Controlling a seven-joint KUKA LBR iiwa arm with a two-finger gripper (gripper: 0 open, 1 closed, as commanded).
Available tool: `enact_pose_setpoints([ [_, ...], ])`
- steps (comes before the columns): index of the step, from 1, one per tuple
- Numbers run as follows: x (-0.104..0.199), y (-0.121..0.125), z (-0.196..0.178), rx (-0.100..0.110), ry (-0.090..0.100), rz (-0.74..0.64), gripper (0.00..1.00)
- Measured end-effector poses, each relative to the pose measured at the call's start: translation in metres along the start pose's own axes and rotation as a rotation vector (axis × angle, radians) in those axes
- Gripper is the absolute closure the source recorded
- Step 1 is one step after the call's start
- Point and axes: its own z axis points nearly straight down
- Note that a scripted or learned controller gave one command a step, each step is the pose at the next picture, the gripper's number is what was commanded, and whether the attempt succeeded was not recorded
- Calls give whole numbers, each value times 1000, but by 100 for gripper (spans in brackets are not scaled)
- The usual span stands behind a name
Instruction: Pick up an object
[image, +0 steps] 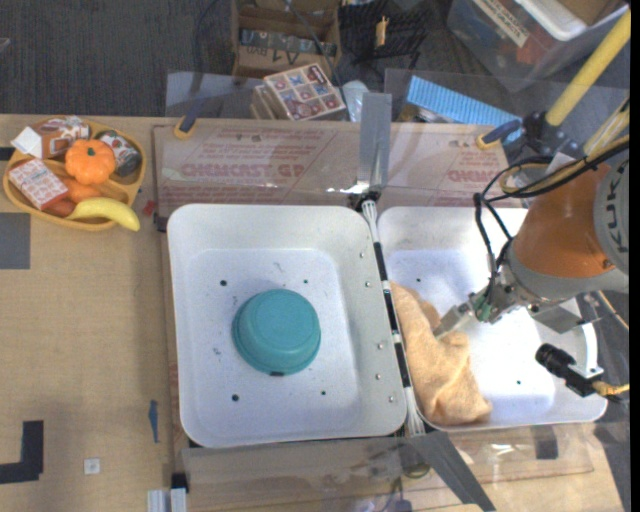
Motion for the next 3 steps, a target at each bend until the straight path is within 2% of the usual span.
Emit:
enact_pose_setpoints([
  [1,32,-15,-1,-1,-4,40,0],
  [2,32,-14,-11,-5,-2,43,100],
  [3,31,-15,-11,-4,-2,43,0],
])
